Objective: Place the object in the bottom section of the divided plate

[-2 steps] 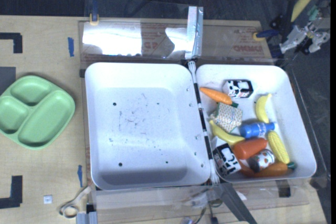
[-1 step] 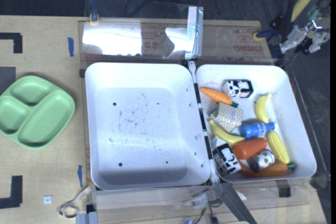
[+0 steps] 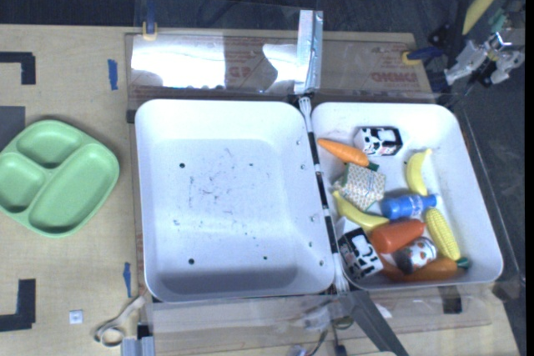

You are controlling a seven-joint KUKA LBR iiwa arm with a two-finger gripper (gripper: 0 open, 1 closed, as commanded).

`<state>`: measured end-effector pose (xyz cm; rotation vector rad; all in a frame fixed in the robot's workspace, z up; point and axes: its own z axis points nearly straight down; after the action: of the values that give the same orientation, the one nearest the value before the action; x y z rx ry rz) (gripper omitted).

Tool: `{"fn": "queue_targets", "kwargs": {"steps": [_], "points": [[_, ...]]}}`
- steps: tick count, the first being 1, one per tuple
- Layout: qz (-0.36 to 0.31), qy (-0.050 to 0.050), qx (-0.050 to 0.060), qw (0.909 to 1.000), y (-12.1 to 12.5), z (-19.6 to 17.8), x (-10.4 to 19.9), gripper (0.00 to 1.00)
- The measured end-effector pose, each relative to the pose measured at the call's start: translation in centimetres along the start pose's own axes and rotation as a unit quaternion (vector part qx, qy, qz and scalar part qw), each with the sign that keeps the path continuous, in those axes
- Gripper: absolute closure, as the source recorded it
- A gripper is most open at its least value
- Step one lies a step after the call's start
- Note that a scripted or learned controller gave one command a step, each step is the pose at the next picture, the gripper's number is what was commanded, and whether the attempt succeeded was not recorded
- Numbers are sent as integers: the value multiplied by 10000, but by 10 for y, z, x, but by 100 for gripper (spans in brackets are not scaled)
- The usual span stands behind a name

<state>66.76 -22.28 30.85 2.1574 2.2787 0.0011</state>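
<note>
Scanning from the near edge: tan looped item lying on the bench by the front left corner, not part of the job

Next back, right bin holding the toy pile, probably dumped there as pick stock. Nearest in the heap: black-and-white block against the divider wall, red-orange toy touching it, corn cob leaning along the right side. Mid heap: blue bottle lying on its side over a yellow banana, patterned pouch just behind. Far end: carrot, second banana, cow-print toy

Task object not singled out yet, so judged to be one of these, sitting in the right bin and not picked

Left bin beside it, scuffed white floor

Divided plate green, out on the bench left of both bins, well apart from the toys, so likely a carry across the left bin. Large section nearest the camera, judged to be the "bottom" target. Nothing in it, task not started

Farthest: clear panel standing behind the left bin, gripper parked beyond the right bin's far corner, clear of the toys. Claw state: cannot tell, too small and cluttered
</note>
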Motion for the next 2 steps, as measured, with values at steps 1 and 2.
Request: {"fn": "queue_targets", "kwargs": {"steps": [1,2], "points": [[0,0,0,10000,0,0,0,0],[200,-3,-4,9998,0,-128,0,0]]}}
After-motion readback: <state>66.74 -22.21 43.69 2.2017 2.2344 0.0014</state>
